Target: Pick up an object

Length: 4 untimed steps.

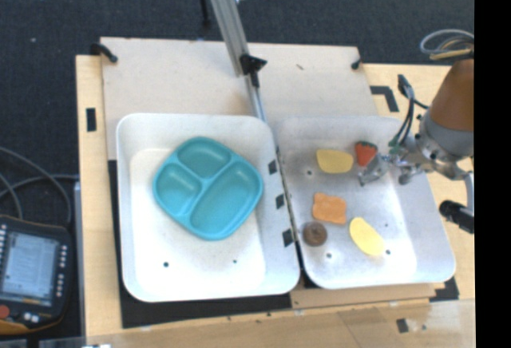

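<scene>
Red object (pixel 366 152) lies just left of the pincer (pixel 389 168) — finger state cannot be told; centre over it before descending.

A robotics lab: wooden bench (pixel 184 79) on dark carpet, aluminium camera mast (pixel 223 7), control pendant (pixel 28 270), loose cables.

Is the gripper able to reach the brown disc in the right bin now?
Probably yes. The brown disc lies uncovered, apart from the orange piece, and the gripper is above the same bin.
</scene>
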Each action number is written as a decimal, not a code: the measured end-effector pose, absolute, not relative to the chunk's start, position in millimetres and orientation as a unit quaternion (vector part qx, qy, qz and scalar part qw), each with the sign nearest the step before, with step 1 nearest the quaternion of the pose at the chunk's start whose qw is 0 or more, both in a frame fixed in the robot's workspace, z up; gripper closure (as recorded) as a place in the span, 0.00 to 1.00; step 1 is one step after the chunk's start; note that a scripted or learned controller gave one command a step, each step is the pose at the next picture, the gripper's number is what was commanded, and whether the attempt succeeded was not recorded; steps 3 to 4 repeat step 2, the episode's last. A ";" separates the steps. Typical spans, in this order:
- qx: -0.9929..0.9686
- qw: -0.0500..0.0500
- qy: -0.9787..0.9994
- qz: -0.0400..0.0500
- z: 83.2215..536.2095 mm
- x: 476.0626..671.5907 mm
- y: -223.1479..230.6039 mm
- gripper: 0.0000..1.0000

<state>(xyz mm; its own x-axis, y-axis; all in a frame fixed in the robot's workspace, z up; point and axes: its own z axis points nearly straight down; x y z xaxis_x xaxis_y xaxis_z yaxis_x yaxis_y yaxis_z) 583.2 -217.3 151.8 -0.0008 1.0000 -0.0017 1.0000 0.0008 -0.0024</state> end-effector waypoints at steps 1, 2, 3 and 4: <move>-0.707 0.001 -0.707 0.002 99.4 582.3 -218.2 0.00; -0.708 -0.002 -0.706 -0.001 113.7 584.3 -219.5 1.00; -0.708 -0.002 -0.706 -0.001 113.7 584.3 -219.5 1.00; -0.708 -0.002 -0.706 -0.001 113.7 584.3 -219.5 1.00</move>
